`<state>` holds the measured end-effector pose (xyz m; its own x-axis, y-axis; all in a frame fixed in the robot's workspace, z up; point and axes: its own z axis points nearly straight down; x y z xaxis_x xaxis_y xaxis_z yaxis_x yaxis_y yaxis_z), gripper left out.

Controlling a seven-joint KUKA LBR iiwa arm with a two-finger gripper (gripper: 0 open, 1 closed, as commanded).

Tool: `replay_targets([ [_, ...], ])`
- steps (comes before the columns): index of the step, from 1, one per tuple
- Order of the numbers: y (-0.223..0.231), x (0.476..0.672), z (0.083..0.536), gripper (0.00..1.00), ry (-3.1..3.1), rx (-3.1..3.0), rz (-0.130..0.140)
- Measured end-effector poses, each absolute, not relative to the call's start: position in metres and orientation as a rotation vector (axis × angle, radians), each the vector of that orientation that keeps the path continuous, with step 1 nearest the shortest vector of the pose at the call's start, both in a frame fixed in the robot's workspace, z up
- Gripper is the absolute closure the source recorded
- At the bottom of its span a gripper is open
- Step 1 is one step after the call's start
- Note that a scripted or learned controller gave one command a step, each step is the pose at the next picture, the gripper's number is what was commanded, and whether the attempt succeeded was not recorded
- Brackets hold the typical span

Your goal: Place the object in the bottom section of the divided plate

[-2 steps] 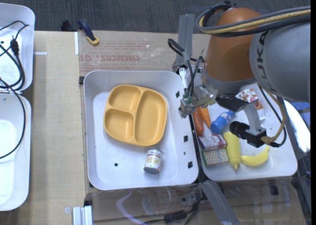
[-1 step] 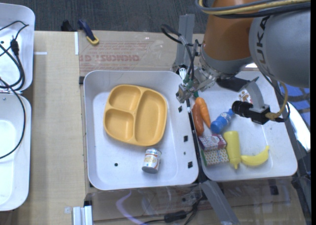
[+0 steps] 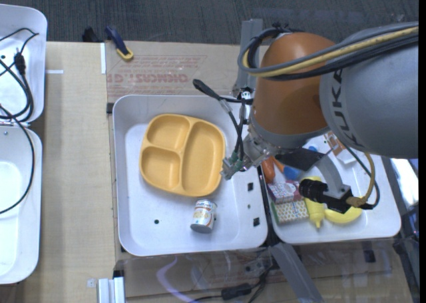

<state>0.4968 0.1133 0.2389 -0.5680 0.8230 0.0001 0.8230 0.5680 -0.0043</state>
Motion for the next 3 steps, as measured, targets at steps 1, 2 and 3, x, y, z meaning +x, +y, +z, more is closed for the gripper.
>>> replay_targets([
  [1, 0.062, 0.526, 0.289, 1.00, -2.784, -1.455, 0.005],
  [2, 0.133, 0.521, 0.204, 1.00, -2.795, -1.428, 0.007],
  [3, 0.044, 0.527, 0.190, 1.00, -2.734, -1.542, 0.006],
])
